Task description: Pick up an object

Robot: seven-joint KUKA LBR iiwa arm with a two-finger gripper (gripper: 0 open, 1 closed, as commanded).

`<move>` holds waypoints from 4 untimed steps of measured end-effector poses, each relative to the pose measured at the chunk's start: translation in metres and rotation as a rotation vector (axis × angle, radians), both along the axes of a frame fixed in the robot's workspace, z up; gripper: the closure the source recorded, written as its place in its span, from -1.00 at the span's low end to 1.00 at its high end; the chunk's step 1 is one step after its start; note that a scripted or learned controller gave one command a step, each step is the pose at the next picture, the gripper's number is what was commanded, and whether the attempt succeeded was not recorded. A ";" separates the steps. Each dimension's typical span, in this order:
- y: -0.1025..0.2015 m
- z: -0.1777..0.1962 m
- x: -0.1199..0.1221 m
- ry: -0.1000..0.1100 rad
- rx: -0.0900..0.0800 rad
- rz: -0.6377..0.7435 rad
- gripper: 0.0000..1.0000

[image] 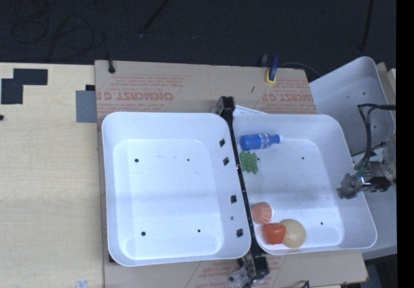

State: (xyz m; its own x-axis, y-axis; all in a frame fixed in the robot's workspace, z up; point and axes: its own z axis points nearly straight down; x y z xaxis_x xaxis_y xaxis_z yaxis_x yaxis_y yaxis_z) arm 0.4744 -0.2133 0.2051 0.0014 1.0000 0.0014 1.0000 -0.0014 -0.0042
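White plastic is the backdrop for everything you have to work with: the right bin holds four small things, and your gripper sits at its right rim, at about 3 o'clock from the bin's middle. Whether it is wide or narrow you cannot tell from here; it is too small and dark against the rim. From the gripper, the blue bottle lies toward 10 o'clock, well apart, beside the divider, its long axis running roughly 9-to-3 with the cap toward you. The green piece sits just below it. The orange ball, red object and yellow ball cluster at 8 o'clock, and look the nearer reach.
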 end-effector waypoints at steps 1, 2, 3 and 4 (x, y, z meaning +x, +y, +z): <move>0.000 -0.005 0.033 -0.004 -0.001 0.003 1.00; 0.000 0.001 0.000 0.000 0.000 0.000 1.00; 0.000 -0.001 0.029 -0.004 -0.001 0.004 1.00; 0.000 0.028 0.001 -0.003 0.000 0.001 1.00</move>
